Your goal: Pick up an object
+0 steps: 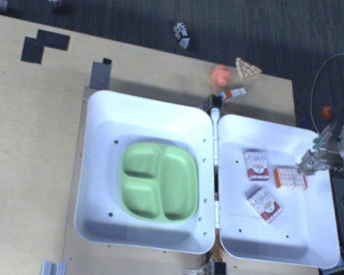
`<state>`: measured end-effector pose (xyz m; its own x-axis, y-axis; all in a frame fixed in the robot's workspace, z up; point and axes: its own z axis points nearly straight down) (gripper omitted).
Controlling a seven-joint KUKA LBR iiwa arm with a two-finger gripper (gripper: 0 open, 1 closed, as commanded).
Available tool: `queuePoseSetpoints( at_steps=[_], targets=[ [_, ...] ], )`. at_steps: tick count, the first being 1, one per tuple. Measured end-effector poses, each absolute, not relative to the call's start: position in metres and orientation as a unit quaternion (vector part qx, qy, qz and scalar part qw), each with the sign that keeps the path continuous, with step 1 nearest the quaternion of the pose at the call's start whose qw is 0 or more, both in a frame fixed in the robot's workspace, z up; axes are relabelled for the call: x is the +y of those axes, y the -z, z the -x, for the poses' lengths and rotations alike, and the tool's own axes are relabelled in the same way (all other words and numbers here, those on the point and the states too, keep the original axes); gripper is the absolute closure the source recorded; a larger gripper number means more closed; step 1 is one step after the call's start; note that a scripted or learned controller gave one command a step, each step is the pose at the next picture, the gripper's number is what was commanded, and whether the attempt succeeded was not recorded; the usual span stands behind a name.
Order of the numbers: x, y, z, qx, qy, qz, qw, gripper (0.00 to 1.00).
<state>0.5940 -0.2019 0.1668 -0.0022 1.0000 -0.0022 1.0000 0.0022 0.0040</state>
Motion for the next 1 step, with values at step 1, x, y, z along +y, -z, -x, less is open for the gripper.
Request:
queuePoseSetpoints(
  at_steps=[1],
  targets=[
    [-0.205,-0.1369,-0.6323,0.709,-0.0014,-0.705,0.001,1.0]
  ],
)
